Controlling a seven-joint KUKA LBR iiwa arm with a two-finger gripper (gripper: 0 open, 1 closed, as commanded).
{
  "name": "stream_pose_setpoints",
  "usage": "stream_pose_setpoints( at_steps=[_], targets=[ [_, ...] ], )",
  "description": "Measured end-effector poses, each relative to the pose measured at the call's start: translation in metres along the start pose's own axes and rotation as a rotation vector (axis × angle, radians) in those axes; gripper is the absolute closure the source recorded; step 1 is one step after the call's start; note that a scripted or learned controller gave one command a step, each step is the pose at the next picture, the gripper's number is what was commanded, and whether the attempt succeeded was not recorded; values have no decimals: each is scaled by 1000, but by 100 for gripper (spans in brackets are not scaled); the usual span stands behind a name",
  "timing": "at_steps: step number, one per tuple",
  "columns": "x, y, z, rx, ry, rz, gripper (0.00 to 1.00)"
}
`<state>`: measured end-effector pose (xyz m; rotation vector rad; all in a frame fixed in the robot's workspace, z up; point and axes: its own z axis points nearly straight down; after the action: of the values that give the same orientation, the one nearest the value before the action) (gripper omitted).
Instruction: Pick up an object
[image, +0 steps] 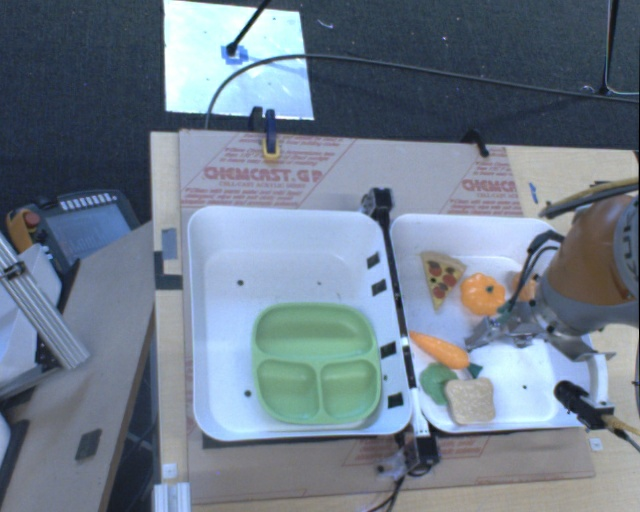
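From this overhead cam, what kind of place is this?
Likely a robot lab pick-and-place cell: two white bins on a bench, toy food like a carrot and pizza slice, and a teach pendant alongside.

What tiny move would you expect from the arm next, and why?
Probably a short drop onto the carrot. The gripper sits in the right bin, just right of the carrot and below the orange fruit, and nothing shows between its jaws. That is only a guess; the fruit lies about as close.
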<state>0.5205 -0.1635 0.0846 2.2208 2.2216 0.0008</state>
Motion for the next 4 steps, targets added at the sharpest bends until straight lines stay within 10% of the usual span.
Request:
stream_pose_setpoints(
  at_steps=[1, 4],
  targets=[
    [0, 1, -11, -3, -1, -1, 100],
    [4, 15, -163, -4, -1, -4, 100]
  ],
)
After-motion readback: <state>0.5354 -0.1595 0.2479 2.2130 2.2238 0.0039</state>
